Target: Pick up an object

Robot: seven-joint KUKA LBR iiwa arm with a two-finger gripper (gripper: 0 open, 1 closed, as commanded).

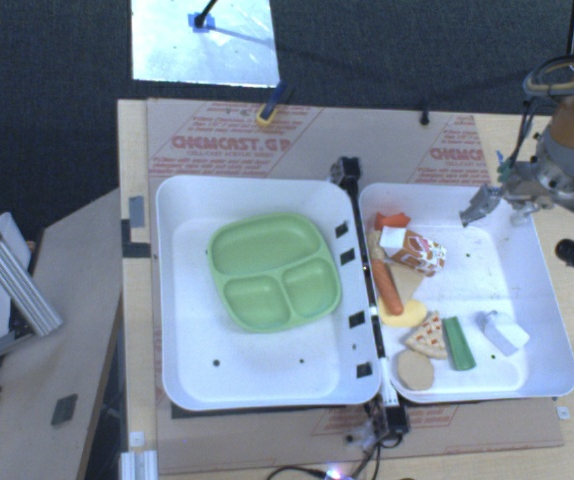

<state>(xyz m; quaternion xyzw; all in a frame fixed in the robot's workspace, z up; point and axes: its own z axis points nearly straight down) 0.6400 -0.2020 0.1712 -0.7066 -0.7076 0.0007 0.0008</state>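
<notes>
The claw [474,211] hangs over the right bin's [537,298] far edge; whether it is spread I cannot tell. The carton [416,251] lies well apart, toward the divider, beside the carrot [385,283].

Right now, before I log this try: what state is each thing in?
gripper: above the right bin's far edge, holding nothing
green tray: flat in left bin, compartments bare
carrot: lying flat, right bin
pizza slice: flat, beside the green block
</notes>
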